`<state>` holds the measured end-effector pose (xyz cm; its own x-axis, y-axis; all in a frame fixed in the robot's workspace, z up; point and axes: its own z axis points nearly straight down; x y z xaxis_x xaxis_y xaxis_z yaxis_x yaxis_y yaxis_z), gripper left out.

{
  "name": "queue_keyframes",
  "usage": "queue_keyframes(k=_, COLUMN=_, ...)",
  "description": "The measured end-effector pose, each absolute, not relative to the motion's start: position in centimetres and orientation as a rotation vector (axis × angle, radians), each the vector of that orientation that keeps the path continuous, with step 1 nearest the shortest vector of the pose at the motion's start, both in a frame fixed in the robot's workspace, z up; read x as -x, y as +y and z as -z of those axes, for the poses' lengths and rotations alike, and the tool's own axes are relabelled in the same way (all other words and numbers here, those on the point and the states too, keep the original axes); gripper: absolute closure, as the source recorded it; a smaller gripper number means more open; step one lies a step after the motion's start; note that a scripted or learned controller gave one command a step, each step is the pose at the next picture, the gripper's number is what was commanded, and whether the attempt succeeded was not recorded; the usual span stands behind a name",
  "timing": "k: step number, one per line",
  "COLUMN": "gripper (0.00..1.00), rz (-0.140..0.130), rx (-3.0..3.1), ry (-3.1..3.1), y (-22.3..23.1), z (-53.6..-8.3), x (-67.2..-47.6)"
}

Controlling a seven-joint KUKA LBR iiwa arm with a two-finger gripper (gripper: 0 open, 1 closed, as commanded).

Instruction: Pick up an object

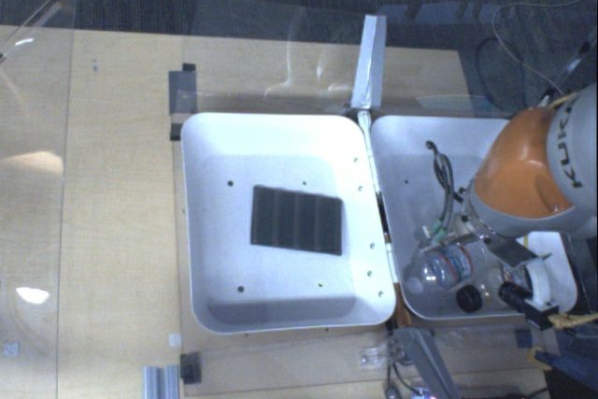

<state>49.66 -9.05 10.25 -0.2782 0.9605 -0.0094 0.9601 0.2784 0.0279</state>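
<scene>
The pincer [448, 264] hangs low in the right bin [411, 163], near its front wall; the wrist hides the fingers, so their state cannot be told. No object is visible between them. The only clear candidate, a dark ribbed rectangular pad [297, 220], lies flat at the middle of the left bin [210, 201], well apart from the pincer. For a sound grasp, the arm [528, 173] should likely cross the shared wall, centre over the pad and straddle its narrow span. The bench [93, 201] lies beyond.
</scene>
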Motion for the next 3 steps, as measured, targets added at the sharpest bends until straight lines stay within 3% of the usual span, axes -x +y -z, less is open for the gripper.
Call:
queue_keyframes(k=1, gripper=0.00, rz=-0.026, rx=-1.873, ry=2.492, y=-9.0, z=-10.2, x=-49.6)
queue_keyframes(k=2, gripper=0.00, rz=-0.005, rx=-2.033, ry=2.390, y=-10.2, z=-9.4, x=-54.5)
queue_keyframes(k=3, gripper=0.00, rz=-0.013, rx=-1.659, ry=2.645, y=-16.3, z=-9.1, x=-49.4)
